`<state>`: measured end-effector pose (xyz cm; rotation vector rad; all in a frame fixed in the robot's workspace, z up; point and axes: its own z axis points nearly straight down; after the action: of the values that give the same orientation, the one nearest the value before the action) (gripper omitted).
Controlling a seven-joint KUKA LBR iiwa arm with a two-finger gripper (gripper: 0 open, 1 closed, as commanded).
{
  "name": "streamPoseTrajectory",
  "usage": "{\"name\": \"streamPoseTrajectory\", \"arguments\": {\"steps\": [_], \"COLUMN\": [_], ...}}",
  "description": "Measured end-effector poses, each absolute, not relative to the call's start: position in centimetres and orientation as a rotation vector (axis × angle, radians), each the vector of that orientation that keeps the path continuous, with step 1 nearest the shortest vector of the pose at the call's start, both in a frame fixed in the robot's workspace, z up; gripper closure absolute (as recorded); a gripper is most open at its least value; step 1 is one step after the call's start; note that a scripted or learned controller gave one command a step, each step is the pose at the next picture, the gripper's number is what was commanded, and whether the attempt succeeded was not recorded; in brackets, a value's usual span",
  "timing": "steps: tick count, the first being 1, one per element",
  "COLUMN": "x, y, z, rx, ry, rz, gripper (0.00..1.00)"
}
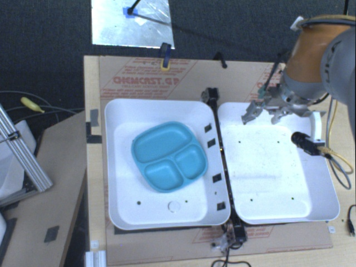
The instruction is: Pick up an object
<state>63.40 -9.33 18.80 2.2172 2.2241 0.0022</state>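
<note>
Camera view shows my claw (pixel 262 113) above the far edge of the right bin (pixel 278 204), near its back left corner. Two fingers are spread apart there, one to the left and one to the right, and I see nothing between them. So my claw is released and carries no object.

For the task, I judge that almost nothing is done yet. No object is lifted, and the grasp itself is still in front of me: I must first go to an object, come down on it, close, and then raise it.

The one object I can find is the blue tray (pixel 169 156) with three compartments. It lies flat in the middle of the left bin (pixel 119 204), a little turned. From my claw it is well apart, to the left in this view and nearer to the camera, on the other side of the divider (pixel 218 149) between the two bins. The floor of the right bin under my claw looks bare, with small dark dots that I take for marks, not for objects.
</note>
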Motion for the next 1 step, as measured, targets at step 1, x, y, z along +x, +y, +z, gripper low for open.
{"name": "streamPoseTrajectory", "arguments": {"steps": [1], "x": [60.92], "y": [8.32], "z": [19.05], "rx": [2.203], "ry": [2.247], "rz": [0.009], "gripper": [0.00]}}
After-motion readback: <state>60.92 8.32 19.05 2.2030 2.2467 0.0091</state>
